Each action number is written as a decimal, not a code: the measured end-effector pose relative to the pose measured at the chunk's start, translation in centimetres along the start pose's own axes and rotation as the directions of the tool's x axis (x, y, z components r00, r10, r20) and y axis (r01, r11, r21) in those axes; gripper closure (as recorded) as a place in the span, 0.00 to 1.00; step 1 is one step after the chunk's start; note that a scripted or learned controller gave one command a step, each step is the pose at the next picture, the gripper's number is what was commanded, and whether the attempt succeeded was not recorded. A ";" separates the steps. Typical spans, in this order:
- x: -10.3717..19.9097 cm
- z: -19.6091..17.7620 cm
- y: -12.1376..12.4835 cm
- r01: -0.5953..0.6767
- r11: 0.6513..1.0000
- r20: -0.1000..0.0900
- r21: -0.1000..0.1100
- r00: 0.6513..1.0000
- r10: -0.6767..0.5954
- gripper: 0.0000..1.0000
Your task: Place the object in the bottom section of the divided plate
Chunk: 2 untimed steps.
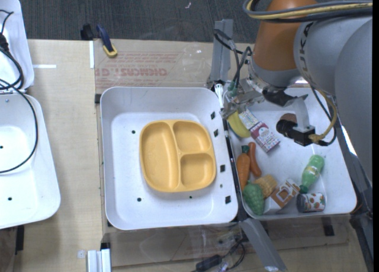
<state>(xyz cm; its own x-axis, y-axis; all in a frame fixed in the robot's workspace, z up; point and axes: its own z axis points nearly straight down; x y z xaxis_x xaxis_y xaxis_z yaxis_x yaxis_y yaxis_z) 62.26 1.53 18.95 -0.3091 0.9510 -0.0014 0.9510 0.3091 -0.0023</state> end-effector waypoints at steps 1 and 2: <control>6.4 0.0 -0.3 0.231 0.973 -0.001 0.001 0.973 -0.231 1.00; 11.3 -4.4 1.0 0.474 0.881 0.001 -0.001 0.881 -0.474 1.00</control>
<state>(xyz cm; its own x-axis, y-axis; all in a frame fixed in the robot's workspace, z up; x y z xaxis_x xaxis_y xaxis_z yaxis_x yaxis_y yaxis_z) 59.69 12.56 23.35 -0.7229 0.6909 -0.0009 0.6909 0.7229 -0.0013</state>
